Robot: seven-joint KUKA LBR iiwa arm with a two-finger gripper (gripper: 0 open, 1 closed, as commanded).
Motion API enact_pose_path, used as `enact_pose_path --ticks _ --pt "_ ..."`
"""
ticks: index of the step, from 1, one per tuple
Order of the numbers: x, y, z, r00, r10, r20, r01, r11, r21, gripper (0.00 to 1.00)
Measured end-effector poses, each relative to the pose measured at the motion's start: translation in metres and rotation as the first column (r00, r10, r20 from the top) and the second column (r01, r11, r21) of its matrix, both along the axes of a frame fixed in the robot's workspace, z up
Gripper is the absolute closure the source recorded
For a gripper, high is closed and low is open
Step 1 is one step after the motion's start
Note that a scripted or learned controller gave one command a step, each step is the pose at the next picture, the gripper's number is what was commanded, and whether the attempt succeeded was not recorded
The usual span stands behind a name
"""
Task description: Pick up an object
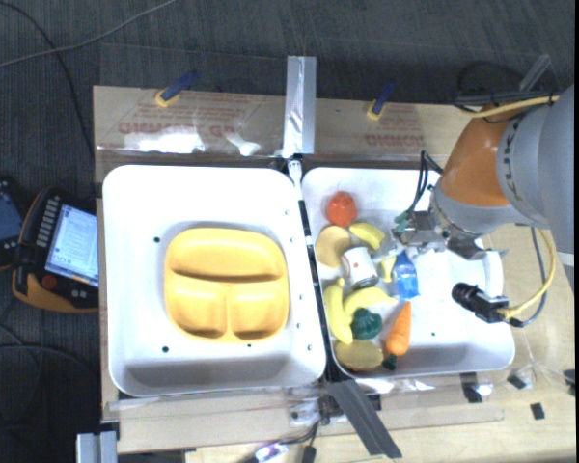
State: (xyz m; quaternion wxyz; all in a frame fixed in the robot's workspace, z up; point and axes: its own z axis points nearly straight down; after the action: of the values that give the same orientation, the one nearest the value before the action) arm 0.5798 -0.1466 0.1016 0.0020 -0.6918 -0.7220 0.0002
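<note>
The right bin (463, 350) holds a pile of toy foods along its left side. Among them are a red tomato (341, 206), a yellow banana (369, 234), a white can with a red mark (358, 265), a green piece (367, 323) and an orange carrot (398, 327). A small blue object (404, 280) lies just right of the can. My gripper (410, 244) is down inside the bin, directly above the blue object and beside the banana. The wrist hides its tip.
A yellow divided tray (227, 283) lies in the left bin (125, 258). The arm's orange band (473, 167) and a black part (478, 299) with cables hang over the right bin's right half. A handheld pendant (60, 254) lies left of the bench.
</note>
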Motion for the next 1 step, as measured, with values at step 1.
enact_pose_path --ticks 1 --pt "0.0853 0.0699 0.0781 0.989 -0.148 -0.014 0.148 0.989 -0.007 1.0"
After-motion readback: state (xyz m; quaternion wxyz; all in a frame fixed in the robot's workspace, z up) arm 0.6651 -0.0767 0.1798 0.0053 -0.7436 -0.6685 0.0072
